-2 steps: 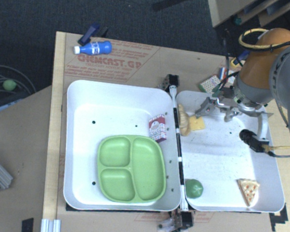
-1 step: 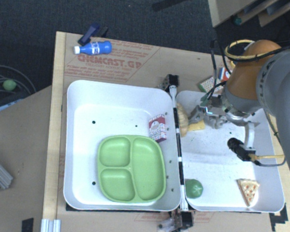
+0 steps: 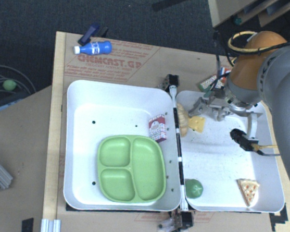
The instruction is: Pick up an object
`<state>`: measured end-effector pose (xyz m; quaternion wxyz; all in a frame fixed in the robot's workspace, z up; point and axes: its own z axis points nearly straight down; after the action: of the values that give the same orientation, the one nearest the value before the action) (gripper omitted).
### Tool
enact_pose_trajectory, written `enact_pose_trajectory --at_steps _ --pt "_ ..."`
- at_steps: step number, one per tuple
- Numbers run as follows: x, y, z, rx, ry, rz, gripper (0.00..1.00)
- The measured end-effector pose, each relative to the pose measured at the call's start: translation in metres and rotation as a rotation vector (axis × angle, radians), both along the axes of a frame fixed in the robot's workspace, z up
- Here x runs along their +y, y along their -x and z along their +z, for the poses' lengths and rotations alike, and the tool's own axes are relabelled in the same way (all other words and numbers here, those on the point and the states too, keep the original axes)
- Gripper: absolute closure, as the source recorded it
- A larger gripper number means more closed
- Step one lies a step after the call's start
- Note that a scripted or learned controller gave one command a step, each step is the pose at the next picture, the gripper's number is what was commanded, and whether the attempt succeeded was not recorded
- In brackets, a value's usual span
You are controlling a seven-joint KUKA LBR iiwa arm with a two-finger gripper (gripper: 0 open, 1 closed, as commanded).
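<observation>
Desk (image 3: 141, 60): large red print on its brown surface reads "CHEMCAST GP"; smaller red lines beneath are too fine to read.
Red packet (image 3: 157, 127): label illegible.

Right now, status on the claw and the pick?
Claw over right bin, far left corner, by the yellow piece. No hold visible. Green ball and pizza slice lie nearer the front, apart from it.

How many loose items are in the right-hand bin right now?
3. A yellow piece at the far left corner, a green ball at the near left corner, a pizza slice near right. The arm may hide others.
</observation>
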<state>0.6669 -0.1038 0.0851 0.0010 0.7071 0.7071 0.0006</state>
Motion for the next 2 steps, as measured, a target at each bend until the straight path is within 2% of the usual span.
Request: enact_pose_trajectory --at_steps 1,2 --pt "0.003 0.015 0.0 0.004 -0.001 -0.001 0.0" --pt "0.002 0.013 0.014 -0.006 0.002 -0.001 1.0"
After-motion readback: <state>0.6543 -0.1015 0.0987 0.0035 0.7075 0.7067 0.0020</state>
